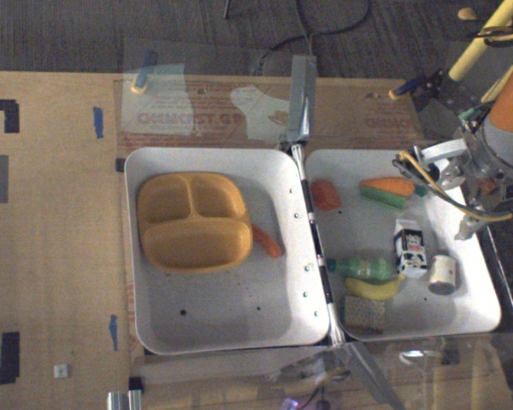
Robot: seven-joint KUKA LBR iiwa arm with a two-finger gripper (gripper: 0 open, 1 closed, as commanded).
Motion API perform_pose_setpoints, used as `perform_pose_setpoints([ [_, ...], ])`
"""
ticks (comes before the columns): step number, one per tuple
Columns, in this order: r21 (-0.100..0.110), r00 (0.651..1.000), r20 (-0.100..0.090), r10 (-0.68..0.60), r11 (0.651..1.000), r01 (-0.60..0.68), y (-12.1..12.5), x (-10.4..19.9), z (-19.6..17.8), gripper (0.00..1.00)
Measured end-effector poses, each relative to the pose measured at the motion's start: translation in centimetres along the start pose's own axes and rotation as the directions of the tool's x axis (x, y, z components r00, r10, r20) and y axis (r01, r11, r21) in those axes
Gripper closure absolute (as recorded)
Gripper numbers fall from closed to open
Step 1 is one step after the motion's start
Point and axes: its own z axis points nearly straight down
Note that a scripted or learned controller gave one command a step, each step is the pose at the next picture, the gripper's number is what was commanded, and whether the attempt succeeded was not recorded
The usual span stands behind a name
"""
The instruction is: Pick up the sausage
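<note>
A short, smooth orange-red sausage (268,242) lies on the floor of the left white bin (231,319), touching the 3 o'clock edge of a glossy mustard-yellow plastic plate (192,220) moulded into three compartments. The bin is shallow, with rounded corners and a few dark specks on its floor. The right bin (474,314) holds a scatter of toy-like goods: a rounded red piece (326,195) at 10 o'clock, a tapered orange carrot (388,186) resting on a green block (386,198) at 12 o'clock, a small printed carton (409,248) near centre, a pale cylindrical can (443,273) at 4 o'clock, a translucent green bottle (363,267) lying on its side just above a curved yellow banana (374,288), and a coarse brownish square (364,312) at 6 o'clock. The grey arm with its orange band enters at 3 o'clock, its gripper (467,225) over the right bin's far edge, well apart from the sausage; cables crowd it, so whether the fingers are parted or closed cannot be told. The counter (60,254) is tan cardboard with blue tape tabs and black markings; dark carpet and a looped black cable (329,7) lie beyond.
</note>
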Motion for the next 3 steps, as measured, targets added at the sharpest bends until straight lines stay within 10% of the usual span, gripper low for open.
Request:
perform_pose_setpoints([
  [1,-0.004,0.995,-0.010,-0.098,0.995,0.098,-9.1,-2.7,11.5,0.00],
  [2,-0.004,0.991,-0.003,-0.130,0.991,0.130,-6.4,2.5,-10.6,0.00],
  [3,-0.003,0.991,-0.002,-0.133,0.991,0.133,-4.5,-9.5,-1.3,0.00],
])
